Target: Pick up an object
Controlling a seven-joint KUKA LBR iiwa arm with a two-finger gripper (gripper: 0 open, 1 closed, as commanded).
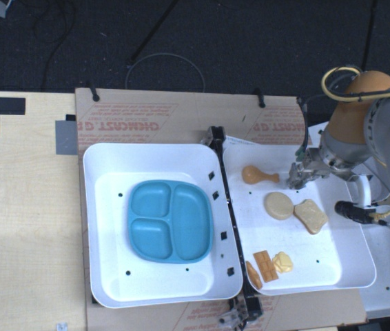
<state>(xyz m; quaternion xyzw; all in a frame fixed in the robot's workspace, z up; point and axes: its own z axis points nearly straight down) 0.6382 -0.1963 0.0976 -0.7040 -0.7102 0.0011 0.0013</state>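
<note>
Cardboard under both bins (181,119) carries mirrored red lettering, unreadable.
My end effector (298,178) hangs beside the drumstick (258,176); grip state: can't tell.

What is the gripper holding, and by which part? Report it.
Cannot be told: the gripper hangs over the right white bin, beside the tan drumstick-shaped toy, with nothing visibly in it.

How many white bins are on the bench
2: the left bin holds a blue divided plate; the right bin holds the food pieces, with the gripper over it.
</note>
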